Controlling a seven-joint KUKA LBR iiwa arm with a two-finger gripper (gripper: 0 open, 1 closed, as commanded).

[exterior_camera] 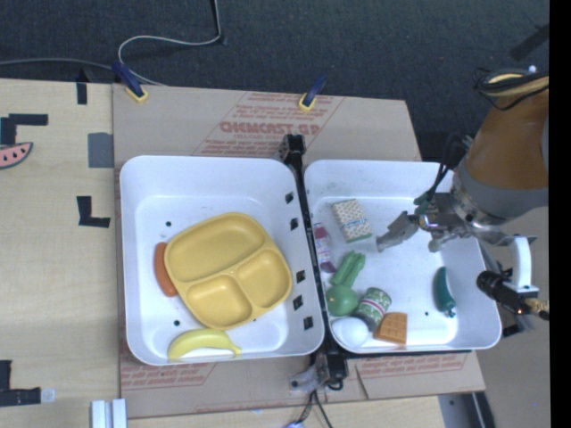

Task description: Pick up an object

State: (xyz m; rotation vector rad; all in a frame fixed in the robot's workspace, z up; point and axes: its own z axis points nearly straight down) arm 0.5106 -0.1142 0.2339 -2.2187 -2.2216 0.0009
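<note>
White plastic walls keep everything corralled: two shallow bins sit side by side on the cardboard-covered bench, so each object has a bounded place to be picked from. The left bin (143,185) holds a yellow divided tray (227,267), with an orange piece (163,270) tucked under its left edge and a banana (203,346) lying along the near wall. The right bin (419,172) carries the likelier candidates for the task: a small patterned box (351,220) toward the far left, a green toy (344,283) near the divider, a small can (374,307) just beside it, an orange cracker-like block (392,328) and a white egg-shaped thing (351,332) against the near wall, and a dark green vegetable (443,292) off to the right. The arm comes in from the right with its gripper (412,230) hanging over the bare middle of that bin, to the right of the box and apart from it. One finger (393,234) juts out to the left and the jaws look spread, though at this slant the width of the gap is hard to judge. Nothing sits between them, and they appear to touch no object.
</note>
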